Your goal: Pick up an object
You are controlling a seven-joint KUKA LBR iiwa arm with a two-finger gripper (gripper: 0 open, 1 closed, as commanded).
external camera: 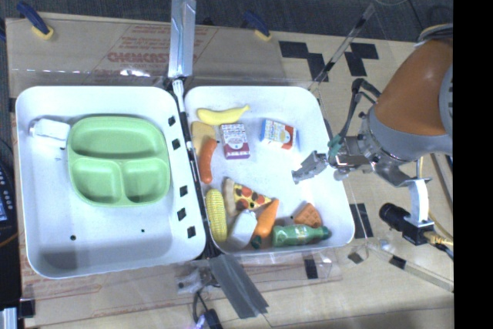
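You are at the reaching step: the gripper [310,166] hangs over the right bin [327,131] with nothing in it, and I cannot tell its state. The toy food lies to its left and below, the orange wedge [308,213] nearest, so next go down on one piece.

Green divided tray [119,159] in left white bin [46,243], blue clamps [36,19] on cardboard backing [100,50]

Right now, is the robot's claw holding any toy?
No. The gripper hangs over bare floor of the right bin with nothing between its fingers.
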